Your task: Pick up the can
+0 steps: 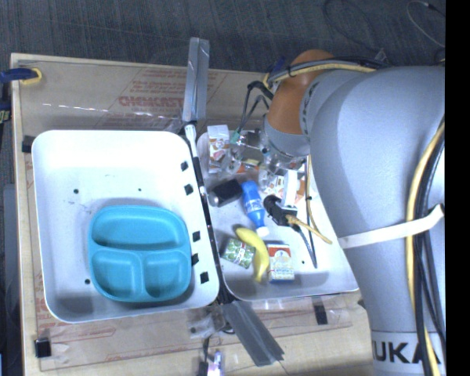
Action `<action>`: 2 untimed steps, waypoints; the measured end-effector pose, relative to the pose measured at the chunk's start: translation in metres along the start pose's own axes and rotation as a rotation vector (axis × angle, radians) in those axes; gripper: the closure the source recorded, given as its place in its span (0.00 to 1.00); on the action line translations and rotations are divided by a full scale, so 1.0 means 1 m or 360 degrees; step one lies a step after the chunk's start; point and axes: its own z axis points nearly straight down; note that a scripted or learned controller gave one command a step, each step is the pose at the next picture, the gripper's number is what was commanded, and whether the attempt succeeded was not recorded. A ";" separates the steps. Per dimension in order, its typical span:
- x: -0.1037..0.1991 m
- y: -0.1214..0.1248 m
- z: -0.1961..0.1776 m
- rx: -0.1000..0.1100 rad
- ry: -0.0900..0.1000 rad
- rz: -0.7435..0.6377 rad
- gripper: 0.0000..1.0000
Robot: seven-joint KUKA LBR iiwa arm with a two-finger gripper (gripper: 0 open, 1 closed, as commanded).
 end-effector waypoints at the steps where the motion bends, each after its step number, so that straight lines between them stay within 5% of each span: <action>1: -0.006 -0.028 -0.019 -0.0020 0.0012 -0.0327 0.00; 2: -0.085 -0.056 -0.001 -0.0021 0.0013 -0.0136 0.00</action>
